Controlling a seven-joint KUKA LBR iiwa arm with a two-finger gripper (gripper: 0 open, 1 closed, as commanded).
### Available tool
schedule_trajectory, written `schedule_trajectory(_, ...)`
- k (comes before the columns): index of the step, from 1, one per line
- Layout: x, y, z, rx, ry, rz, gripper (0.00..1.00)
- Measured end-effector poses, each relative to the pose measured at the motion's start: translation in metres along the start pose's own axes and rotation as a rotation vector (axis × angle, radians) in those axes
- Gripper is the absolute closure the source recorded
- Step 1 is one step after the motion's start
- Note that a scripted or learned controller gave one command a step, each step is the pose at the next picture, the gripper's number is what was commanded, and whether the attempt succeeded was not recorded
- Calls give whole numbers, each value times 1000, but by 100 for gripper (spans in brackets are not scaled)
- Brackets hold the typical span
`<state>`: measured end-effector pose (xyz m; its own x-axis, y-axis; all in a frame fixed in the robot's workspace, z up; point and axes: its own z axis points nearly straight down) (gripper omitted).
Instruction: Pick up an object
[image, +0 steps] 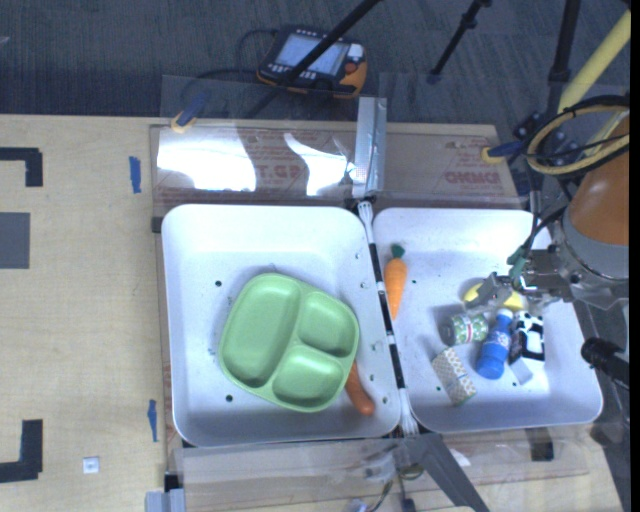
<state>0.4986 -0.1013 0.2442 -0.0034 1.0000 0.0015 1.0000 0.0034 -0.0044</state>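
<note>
Yellow object (478, 292): lying just beside the pincer (503, 290), crowded by the blue bottle (494, 350).
Pincer: its spread is impossible to tell.
Risk: fingers catching neighbours, likely slipping.

Robotics lab (taped plywood bench (70, 300), tripod legs (470, 30), cables (575, 135))

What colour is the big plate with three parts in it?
Light green. The divided plate sits in the left bin, clear in the camera view.

Green divided plate (288, 342), orange carrot (395, 283), blue bottle (494, 352), white bins (190, 300)
</note>
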Motion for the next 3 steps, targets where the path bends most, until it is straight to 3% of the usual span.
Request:
schedule_trajectory(1,37,6,-77,-3,-2,-2,0)
schedule_trajectory(2,22,44,49,-2,-1,-103,0)
schedule_trajectory(3,-42,124,89,-3,-2,-33,0)
